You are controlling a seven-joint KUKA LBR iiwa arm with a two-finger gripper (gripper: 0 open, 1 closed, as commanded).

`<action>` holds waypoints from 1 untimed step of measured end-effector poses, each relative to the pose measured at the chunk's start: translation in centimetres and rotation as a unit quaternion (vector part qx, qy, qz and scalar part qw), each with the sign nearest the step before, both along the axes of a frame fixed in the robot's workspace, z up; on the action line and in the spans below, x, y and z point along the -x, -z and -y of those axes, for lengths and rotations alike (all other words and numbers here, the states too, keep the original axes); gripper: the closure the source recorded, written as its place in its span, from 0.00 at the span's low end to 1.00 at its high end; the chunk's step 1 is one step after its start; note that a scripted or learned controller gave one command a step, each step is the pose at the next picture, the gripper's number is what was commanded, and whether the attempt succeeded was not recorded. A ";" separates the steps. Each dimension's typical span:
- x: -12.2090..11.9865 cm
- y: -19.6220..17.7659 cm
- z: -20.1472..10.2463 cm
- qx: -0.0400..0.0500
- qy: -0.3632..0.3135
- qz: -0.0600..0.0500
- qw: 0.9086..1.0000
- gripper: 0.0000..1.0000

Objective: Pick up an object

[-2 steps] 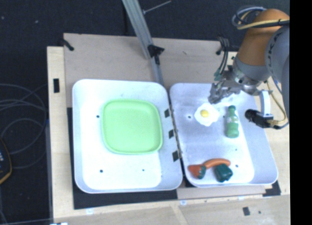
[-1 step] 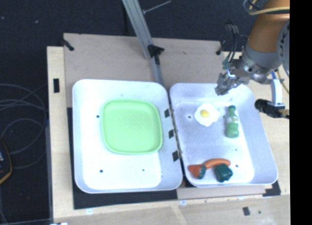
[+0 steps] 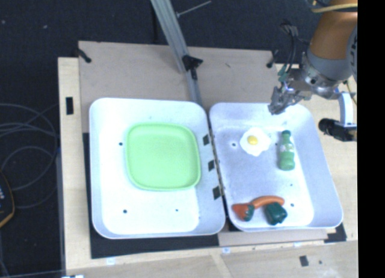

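- You have the table [image 3: 144,66] under everything, pale brown, with two shallow white bins side by side on it; a grey pole [image 3: 170,24] slants down from the top to the gap between them.
- The left bin [image 3: 108,150] is the bigger white shape before you; it carries a light green plate [image 3: 162,156], square with rounded corners, lying flat near its middle.
- The right bin [image 3: 313,186] holds all the small things; it touches the left bin along their shared edge.
- The arm [image 3: 332,36] comes in from your right, orange band uppermost, grey wrist below it; it stands over the right bin's far right corner.
- The hand [image 3: 278,106] hangs at the far rim of the right bin, well apart from every object; nothing sits between its fingers; whether they are spread or closed you cannot tell at this size.
- The green bottle [image 3: 286,151] lies in the right bin's right half, its cap pointing to the far rim; it is just beside the egg.
- The fried egg [image 3: 254,141], white with a yellow yolk, lies left of the bottle, nearest of all to the hand.
- The orange sausage [image 3: 267,201] lies near the front rim; its left end touches a small red piece [image 3: 243,212].
- A dark green block [image 3: 276,213] sits just below the sausage, right of the red piece.
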State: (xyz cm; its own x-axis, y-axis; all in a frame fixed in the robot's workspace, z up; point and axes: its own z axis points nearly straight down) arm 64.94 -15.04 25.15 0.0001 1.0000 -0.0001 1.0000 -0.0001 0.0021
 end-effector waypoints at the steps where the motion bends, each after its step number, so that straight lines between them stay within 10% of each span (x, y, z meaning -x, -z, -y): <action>1: 0.5 -0.7 -5.8 -0.001 -0.002 0.000 1.000 1.00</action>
State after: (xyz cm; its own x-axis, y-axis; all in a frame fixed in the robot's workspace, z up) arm 64.49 -9.28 25.83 -0.0037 1.0000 0.0011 1.0000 0.0037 0.0015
